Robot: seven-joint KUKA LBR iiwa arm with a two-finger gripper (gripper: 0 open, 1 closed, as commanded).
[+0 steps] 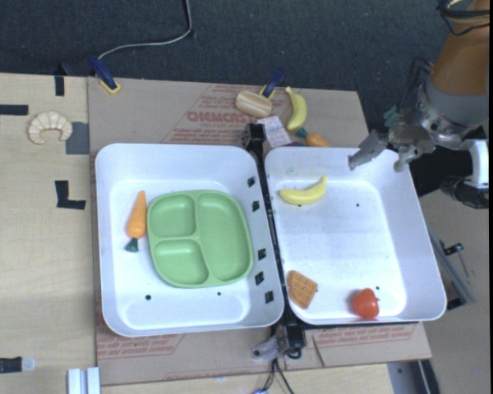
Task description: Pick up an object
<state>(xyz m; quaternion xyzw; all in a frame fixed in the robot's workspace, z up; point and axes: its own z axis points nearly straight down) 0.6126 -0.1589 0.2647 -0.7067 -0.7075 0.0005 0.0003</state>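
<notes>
A croissant (51, 126) is lying on the bare bench top at far left, well apart from the bins. The left bin (115, 220) is holding an orange carrot (136, 215) with a dark green stub at its lower end, lying lengthwise just beside the left edge of a pale green divided plate (200, 238), which is sitting flat with three compartments facing up. Behind the bins, on the brown cardboard sheet (205, 117), a tan bread roll (253, 103), a small packet (274, 130), a second banana (296, 108) and an orange item (316, 140) are clustering near the seam between the bins. The right bin (419, 245) is carrying three candidate objects: a yellow banana (303, 193), curved with tips pointing up, resting near the back left corner; a square tan waffle-like cracker (301, 288) with a grid texture, lying near the front left corner; and a round red tomato (365, 303) sitting near the front edge, right of the cracker. The gripper (381, 153) is hovering over the back right corner of the right bin, its two grey fingers (363, 155) spreading apart with nothing between them, well apart from the banana and farther still from the cracker and tomato. The arm's orange band (460, 64) is showing at upper right.
</notes>
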